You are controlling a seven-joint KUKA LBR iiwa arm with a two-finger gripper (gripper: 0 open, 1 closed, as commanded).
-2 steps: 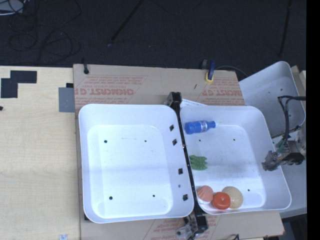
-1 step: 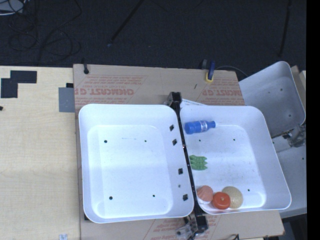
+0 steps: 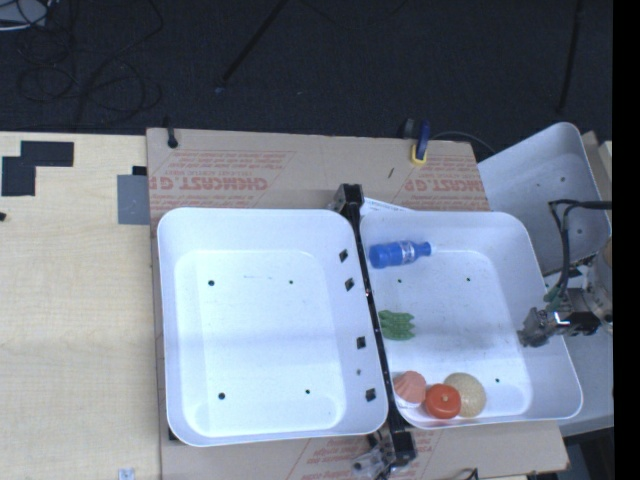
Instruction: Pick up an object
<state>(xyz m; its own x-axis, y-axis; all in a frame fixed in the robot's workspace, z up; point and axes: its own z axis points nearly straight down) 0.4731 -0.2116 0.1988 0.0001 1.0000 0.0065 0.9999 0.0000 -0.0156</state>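
Four objects (image 3: 441,400) well apart from pincer (image 3: 535,330)

Light falls evenly from above, bright on the bench and dim beyond it. The two shallow white plastic bins (image 3: 255,238) are the brightest areas, close to washed out along their rims, with soft grey shading inside their walls. The pale wooden table (image 3: 70,298) is evenly lit with no hard glare. The dark carpeted floor (image 3: 300,48) at the top is underexposed, its cables barely readable. Shadows are faint and diffuse; the small blue plastic bottle (image 3: 399,254) casts only a slight one. The picture is low in resolution and a little soft throughout, so the printing on the brown cardboard sheet (image 3: 300,168) looks fuzzy.
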